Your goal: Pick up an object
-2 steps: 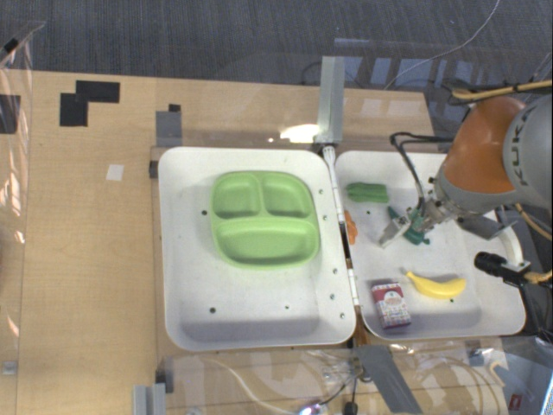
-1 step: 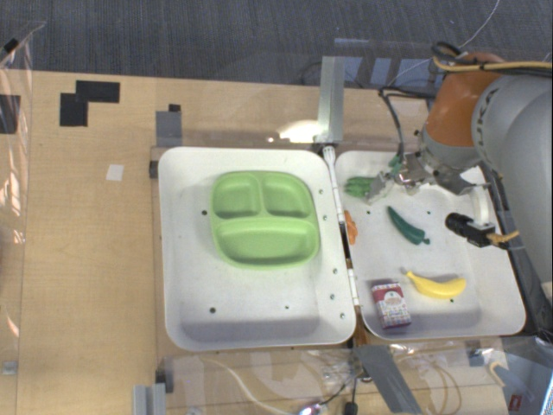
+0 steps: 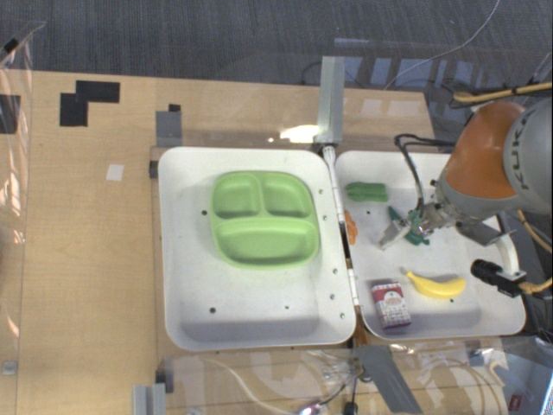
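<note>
My gripper hangs low over the middle of the right bin, its fingers spread apart with nothing between them. A green block lies at the bin's far left, up and to the left of the gripper. A yellow banana rests below and to the right of it. Near the bin's front edge lies a small red and white box. A thin orange object sits against the bin's left wall.
The left bin holds a green divided plate. A metal post stands at the back between the bins. The arm's orange band and cables cover the right bin's far right side.
</note>
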Controlling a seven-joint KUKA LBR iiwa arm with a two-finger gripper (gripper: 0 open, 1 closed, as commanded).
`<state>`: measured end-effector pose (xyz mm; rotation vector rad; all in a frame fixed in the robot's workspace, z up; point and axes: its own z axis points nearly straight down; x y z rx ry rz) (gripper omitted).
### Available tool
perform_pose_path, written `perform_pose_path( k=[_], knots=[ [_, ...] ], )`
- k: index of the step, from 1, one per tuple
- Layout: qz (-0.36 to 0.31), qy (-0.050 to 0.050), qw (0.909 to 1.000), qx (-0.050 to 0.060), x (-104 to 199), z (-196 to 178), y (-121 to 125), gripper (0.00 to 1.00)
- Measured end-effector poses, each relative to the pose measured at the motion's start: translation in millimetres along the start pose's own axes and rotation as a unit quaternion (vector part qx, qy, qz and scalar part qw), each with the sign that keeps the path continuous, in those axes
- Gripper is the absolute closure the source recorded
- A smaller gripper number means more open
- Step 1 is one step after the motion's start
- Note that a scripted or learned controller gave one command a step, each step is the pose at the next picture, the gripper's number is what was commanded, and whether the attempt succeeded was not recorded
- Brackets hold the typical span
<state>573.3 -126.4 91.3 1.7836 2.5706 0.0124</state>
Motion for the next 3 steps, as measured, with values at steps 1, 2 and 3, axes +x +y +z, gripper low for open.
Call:
perform_pose_path(
  k=[1,2,3],
  knots=[
    [-0.001,0.002,1.0000,-0.002,1,-9,3,1.00],
    [-0.099,-0.001,0.9951,-0.001,-18,0,-28,1.00],
    [-0.004,0.003,1.0000,0.006,107,-92,2,1.00]
  ],
)
